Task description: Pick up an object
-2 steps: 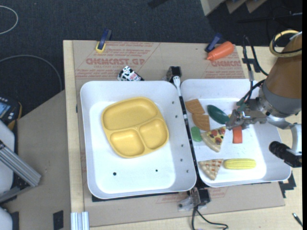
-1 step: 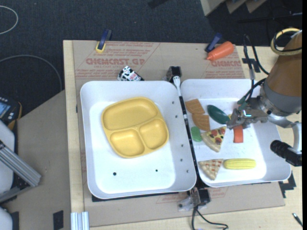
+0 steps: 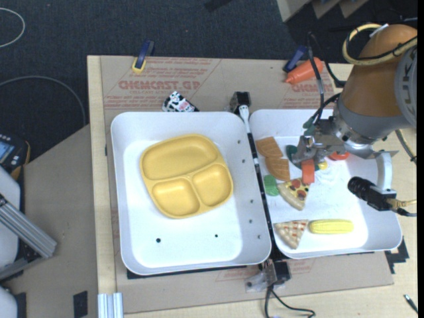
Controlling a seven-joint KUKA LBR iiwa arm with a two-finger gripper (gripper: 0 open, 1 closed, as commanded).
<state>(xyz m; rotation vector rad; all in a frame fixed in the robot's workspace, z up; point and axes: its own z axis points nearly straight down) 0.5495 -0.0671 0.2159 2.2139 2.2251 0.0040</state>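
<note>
While gripper [image 3: 309,159] pinches carrot [image 3: 309,173] | carrot: small, orange, upright | right bin [image 3: 384,234]

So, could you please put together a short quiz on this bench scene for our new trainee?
1. True or false: the yellow divided plate lies in the right bin.
2. Which item lies nearest the right bin's front edge? A) corn cob B) bread slice C) green piece
3. Fill in: the claw hovers over the ____ bin.

Key: 1 false, it lies in the left bin; 2 A; 3 right.
</note>
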